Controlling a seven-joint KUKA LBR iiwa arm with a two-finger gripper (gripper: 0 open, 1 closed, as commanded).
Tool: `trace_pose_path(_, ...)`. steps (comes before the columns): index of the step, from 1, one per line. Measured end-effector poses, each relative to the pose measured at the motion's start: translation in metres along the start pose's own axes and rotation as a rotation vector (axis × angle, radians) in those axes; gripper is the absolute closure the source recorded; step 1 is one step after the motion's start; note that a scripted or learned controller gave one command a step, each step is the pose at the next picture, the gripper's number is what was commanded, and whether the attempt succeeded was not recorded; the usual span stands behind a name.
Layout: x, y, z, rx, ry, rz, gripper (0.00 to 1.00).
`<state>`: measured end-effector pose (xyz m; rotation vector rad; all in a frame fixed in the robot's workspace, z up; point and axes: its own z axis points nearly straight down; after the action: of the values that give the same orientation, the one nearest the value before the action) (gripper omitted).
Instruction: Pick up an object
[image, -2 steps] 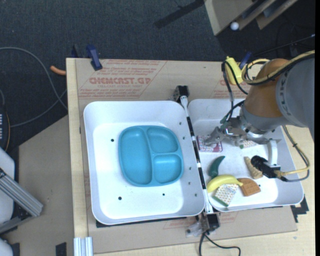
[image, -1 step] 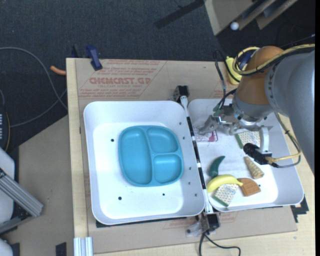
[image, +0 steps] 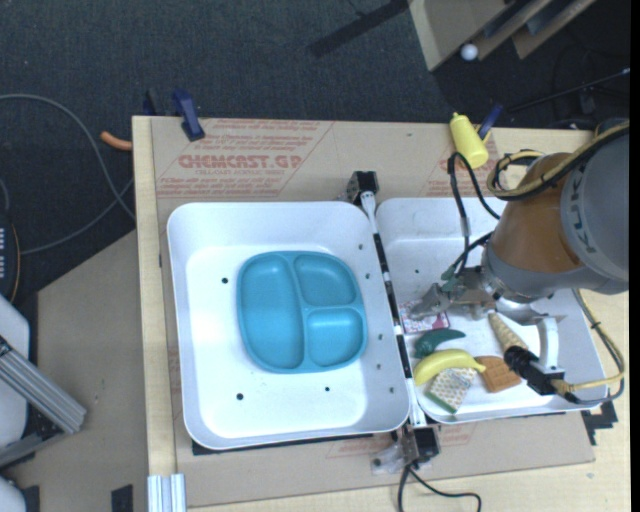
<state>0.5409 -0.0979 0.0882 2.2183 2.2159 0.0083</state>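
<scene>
Count: two shallow white plastic bins — left one (image: 200, 300), right one (image: 420, 225). One light-blue three-compartment plate (image: 298, 310). One yellow banana (image: 447, 362), one green curved item (image: 440, 340), one brown chunk (image: 498, 373), one tan cone (image: 506, 332) — other bits unclear.

The arm (image: 560, 230) runs off the right edge, so its upper length is cut away, and its bulk hides much of the right bin's (image: 420, 225) floor and right wall. The gripper (image: 445, 293) is a dark tangle of metal; how its fingers stand cannot be told. Just beneath it lies a small pinkish scrap (image: 425, 321), too blurred to name. Beside the banana (image: 447, 363), a speckled piece (image: 455, 385) is perhaps a sponge or a cracker. At the far edge, a beige fixture (image: 500, 25) is cropped.
</scene>
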Motion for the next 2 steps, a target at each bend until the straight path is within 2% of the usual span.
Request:
trace_pose_path(1, -0.038, 0.031, 0.000, 0.000, 0.001, -0.001, 0.00)
trace_pose_path(2, -0.070, 0.001, -0.002, 0.001, 0.000, 0.000, 0.00)
